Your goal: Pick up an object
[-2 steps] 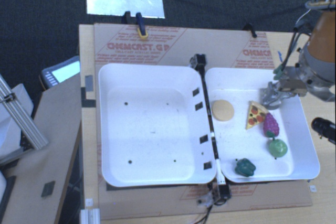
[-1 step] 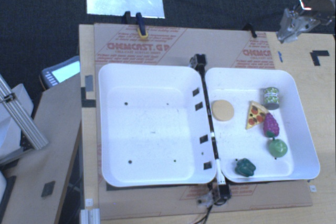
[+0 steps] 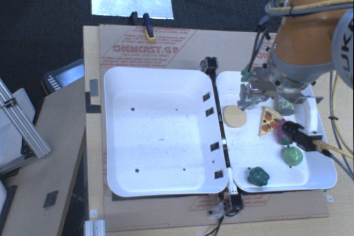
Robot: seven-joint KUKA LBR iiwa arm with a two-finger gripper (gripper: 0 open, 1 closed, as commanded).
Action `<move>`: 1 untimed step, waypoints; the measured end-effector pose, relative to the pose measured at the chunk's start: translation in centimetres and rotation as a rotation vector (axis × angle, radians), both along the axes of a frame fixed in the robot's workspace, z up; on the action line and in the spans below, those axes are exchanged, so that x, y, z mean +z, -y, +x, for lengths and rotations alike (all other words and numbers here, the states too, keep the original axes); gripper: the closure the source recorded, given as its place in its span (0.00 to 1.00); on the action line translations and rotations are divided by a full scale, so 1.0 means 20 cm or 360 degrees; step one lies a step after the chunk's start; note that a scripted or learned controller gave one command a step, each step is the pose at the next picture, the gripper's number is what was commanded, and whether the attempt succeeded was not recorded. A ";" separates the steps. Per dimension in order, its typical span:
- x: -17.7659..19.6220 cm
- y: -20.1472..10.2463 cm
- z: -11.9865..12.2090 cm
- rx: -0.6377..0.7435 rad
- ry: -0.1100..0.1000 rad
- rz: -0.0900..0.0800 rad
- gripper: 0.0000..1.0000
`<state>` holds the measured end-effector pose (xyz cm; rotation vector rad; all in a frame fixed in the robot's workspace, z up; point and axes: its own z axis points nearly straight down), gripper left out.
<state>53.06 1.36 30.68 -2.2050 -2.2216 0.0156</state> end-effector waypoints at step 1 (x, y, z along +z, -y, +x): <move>0.60 -0.11 0.04 0.0000 0.0049 0.0001 1.00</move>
